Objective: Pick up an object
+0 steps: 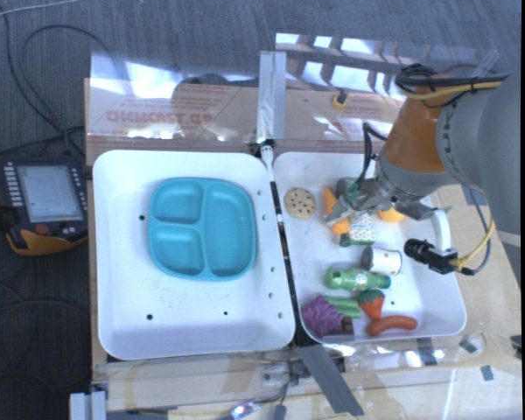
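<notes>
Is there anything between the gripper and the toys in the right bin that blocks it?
Nothing visible blocks it. The gripper is already down among the toys in the right bin, beside an orange piece, with the green bottle nearer the camera.

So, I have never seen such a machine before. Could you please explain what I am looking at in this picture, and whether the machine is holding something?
This is one picture from a camera fixed above a bench, looking down at a slant. The big grey shape with an orange band at the right is a robot arm. At its end is a claw, lowered into the right white bin.

That bin holds toy food: a cookie, orange pieces, a green bottle, a purple bunch, a small carrot-like piece and a red sausage.

The left white bin holds a blue divided plate. On the floor at the far left lies the arm's hand controller.

The claw sits among the toys, but the picture is too unclear to say whether it grips anything.
</notes>
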Controlling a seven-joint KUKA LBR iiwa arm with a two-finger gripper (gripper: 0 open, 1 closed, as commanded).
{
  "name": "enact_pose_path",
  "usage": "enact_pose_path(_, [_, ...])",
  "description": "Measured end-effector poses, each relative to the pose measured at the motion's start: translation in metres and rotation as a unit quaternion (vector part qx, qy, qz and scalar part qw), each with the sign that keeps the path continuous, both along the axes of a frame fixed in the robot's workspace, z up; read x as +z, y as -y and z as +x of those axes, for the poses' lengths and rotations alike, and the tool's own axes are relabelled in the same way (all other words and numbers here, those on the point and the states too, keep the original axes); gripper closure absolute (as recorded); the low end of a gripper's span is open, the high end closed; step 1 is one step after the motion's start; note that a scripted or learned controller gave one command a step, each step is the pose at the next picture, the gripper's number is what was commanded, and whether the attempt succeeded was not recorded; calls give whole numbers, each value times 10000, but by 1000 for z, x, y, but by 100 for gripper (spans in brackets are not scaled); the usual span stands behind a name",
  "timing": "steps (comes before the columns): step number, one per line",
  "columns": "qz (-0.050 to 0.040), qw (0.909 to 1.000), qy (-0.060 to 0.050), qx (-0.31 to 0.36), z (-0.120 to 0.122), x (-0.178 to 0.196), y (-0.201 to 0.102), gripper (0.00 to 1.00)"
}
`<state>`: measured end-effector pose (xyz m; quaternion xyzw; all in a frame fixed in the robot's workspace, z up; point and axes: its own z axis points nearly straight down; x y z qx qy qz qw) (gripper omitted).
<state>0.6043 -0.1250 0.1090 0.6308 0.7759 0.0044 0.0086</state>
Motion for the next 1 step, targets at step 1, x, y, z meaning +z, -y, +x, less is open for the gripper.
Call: enact_pose_path(1, [15,9997,-118,-193,28,63,1,100])
